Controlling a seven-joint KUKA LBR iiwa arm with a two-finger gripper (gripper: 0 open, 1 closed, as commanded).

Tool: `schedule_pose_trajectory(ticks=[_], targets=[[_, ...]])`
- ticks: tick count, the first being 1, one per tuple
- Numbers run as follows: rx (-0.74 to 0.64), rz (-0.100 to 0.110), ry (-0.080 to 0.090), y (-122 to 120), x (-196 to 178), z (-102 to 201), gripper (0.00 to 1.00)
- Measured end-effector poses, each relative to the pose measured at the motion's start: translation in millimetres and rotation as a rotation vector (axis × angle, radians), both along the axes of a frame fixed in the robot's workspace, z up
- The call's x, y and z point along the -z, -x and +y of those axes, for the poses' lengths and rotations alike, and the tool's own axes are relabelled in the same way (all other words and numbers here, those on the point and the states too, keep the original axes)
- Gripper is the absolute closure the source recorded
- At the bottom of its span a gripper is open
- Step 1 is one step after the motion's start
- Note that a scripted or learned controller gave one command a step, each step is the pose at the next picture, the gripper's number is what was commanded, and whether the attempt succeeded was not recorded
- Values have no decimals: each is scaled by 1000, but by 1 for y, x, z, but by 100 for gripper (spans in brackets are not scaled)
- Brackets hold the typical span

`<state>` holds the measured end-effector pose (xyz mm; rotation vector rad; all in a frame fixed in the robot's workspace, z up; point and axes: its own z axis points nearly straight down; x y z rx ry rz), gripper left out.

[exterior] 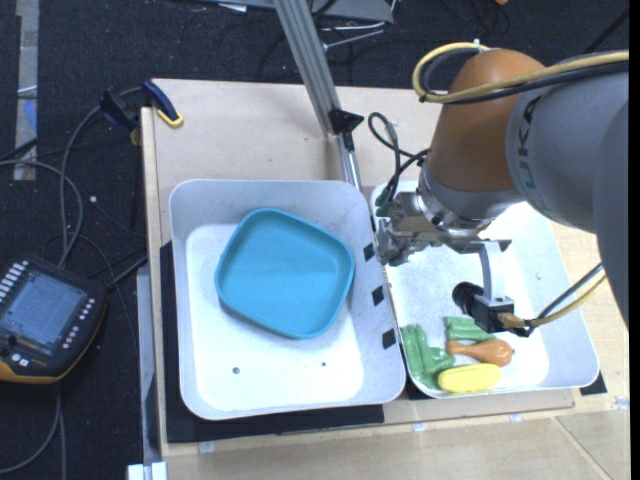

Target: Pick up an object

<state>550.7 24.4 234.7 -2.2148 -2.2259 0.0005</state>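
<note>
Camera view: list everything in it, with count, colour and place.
bins: two, white, side by side
plate: one, blue, in the left bin
green pieces: apparently two, green, right bin's near end
drumstick-shaped toy: one, orange-brown, beside the green pieces
yellow piece: one, yellow, at that bin's near rim
handheld controller: one, grey and orange, floor at left
clamp: one, blue and yellow, bench's far-left corner
arm: one, grey and orange, above the right bin
tool: one, dark, by that bin's left wall

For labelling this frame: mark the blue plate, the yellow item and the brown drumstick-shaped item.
blue plate (285,273), camera view, middle of its flat base.
yellow item (468,378), camera view, middle of its top side.
brown drumstick-shaped item (482,348), camera view, middle of its body.
</note>
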Motion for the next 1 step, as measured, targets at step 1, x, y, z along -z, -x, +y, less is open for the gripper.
schedule_pose_trajectory(ticks=[1], targets=[[0, -1, 0, -6, -10, 54, 100]])
